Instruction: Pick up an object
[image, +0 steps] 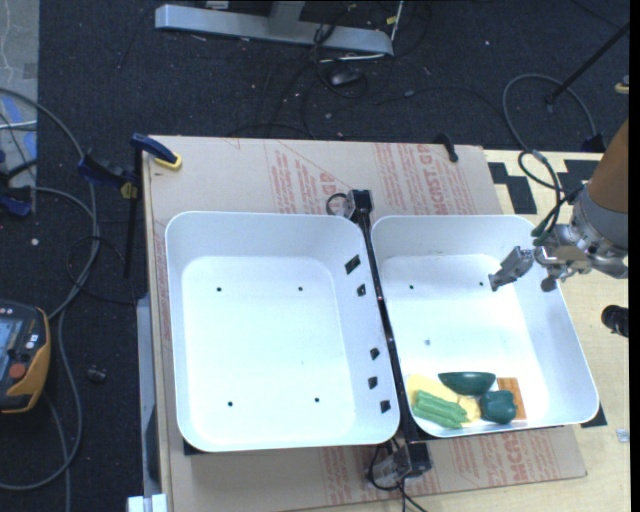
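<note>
Several small objects lie bunched in the near corner of the right bin (560, 330): a ridged light-green piece (440, 409), a dark green bowl-shaped piece (467, 381), a teal rounded lump (498, 407), a flat yellow piece (425, 386) and an orange block (511, 387). My gripper (528, 275) hangs over the bin's far right part, well above and behind that cluster. Its two fingers are spread open and nothing is between them.
The left bin (180, 300) sits beside the right one, with a black divider strip (375, 310) between them. Both rest on a cardboard sheet (300, 170). Cables and a yellow-handled clamp (160, 152) lie off to the left.
</note>
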